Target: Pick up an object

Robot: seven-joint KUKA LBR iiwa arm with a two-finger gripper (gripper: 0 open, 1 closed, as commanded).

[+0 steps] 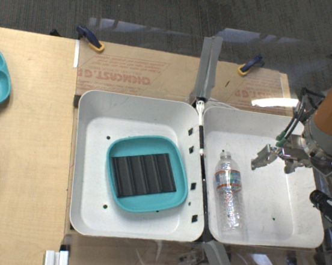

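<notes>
From the camera view above the bench, my gripper (pixel 264 159) hangs over the right bin (pixel 298 231), up and to the right of the water bottle (pixel 228 191) and apart from it. I cannot tell how it is set. The bottle lies along that bin's left wall. In the left bin (pixel 83 209) sits a teal tray (pixel 146 173) with a dark ribbed insert.

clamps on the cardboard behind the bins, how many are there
2. One clamp sits at the cardboard's back left corner, behind the left bin. The other clamp is at the back edge behind the right bin. More may be hidden elsewhere.
</notes>
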